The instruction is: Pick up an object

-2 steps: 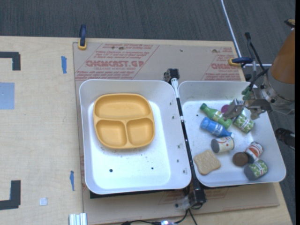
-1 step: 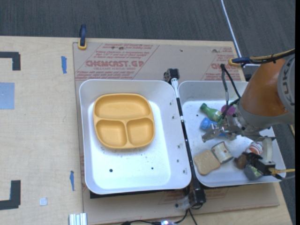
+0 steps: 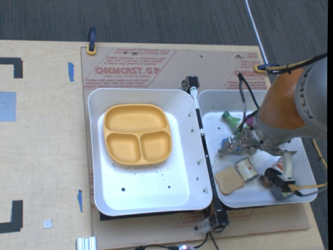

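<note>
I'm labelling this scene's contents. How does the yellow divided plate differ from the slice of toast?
The yellow divided plate lies in the left bin; the slice of toast lies in the right bin. The plate is much larger. The plate is moulded into three compartments; the toast is one plain piece. Both lie flat, in yellowish-tan tones.

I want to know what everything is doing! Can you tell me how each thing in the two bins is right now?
Yellow divided plate: lying flat, right way up, in the left bin.
Toast slice: lying flat in the right bin.
Green item: resting near the right bin's back.
Hand: low inside the right bin, among the small things; too cluttered to tell what it touches.
</note>
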Robot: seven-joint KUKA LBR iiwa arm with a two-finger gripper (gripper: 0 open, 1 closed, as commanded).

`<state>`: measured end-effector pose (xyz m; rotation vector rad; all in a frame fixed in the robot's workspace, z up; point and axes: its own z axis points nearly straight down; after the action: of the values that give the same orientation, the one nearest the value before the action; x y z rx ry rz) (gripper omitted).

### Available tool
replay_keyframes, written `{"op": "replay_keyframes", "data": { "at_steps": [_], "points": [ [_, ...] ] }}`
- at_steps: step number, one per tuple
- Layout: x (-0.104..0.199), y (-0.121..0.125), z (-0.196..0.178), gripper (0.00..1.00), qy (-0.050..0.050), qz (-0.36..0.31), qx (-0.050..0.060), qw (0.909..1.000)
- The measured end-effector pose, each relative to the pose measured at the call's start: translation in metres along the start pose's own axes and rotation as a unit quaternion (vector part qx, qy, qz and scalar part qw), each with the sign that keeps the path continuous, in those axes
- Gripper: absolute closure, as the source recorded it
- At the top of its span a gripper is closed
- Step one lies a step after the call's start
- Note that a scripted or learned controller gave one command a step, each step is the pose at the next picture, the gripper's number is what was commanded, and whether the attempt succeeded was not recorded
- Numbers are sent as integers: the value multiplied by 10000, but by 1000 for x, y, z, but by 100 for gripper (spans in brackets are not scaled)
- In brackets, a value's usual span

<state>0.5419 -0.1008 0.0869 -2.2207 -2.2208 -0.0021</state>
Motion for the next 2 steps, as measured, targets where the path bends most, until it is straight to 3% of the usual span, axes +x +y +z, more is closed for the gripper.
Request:
{"op": "replay_keyframes", "data": {
  "at_steps": [1, 2],
  "points": [
    [0, 2, -11, 100, -12, 5, -38, 10000],
    [0, 2, -11, 0, -12, 4, -36, 10000]
  ]
}}
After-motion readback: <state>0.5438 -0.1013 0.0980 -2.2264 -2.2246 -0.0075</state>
